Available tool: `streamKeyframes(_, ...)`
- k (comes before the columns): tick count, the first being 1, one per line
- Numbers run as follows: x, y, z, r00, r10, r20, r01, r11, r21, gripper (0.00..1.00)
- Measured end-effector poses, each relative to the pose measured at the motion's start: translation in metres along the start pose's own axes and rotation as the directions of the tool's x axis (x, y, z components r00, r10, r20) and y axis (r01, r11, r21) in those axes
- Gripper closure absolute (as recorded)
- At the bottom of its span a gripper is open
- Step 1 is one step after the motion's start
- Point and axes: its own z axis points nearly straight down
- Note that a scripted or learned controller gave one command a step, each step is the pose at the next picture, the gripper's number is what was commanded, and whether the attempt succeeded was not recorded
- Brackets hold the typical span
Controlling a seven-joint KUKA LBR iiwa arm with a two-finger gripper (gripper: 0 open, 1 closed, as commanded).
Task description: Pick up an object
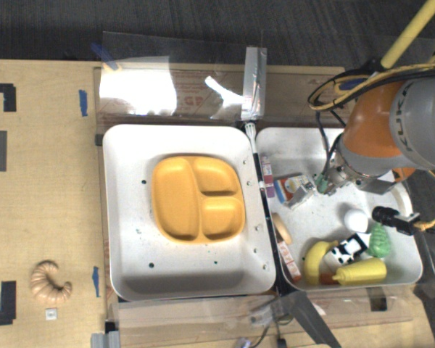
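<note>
Gripper (325, 183) hangs low over the right bin (297, 138), near its upper middle; we cannot tell from this slant how it is set. We note a small packet (299, 189) lying just to its left, touching or nearly so, with its long axis running roughly left-to-right at a slight tilt. This we judge the nearest candidate (the arm (391, 125) need only shift a little leftward). A white ball (355, 218), green toy (379, 241), black-and-white piece (348, 249), yellow bottle (361, 271) and banana-like item (315, 258) lie well below the tool. Printing on the packet is too small to read. A yellow divided tray (198, 197) sits in the left bin (123, 194).
</note>
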Motion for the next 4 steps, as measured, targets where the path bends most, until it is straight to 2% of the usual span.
streamKeyframes(1, -0.003, 0.033, 0.001, 1.000, -0.024, 0.001, 0.024, 1.000, -0.001, 0.00)
streamKeyframes(2, -0.004, 0.036, -0.012, 1.000, -0.026, 0.006, 0.026, 1.000, -0.007, 1.00)
streamKeyframes(3, 0.060, 0.098, -0.100, 0.952, 0.305, -0.002, -0.305, 0.952, -0.001, 1.00)
streamKeyframes(4, 0.047, 0.115, -0.186, 0.867, 0.499, 0.000, -0.499, 0.867, 0.000, 1.00)
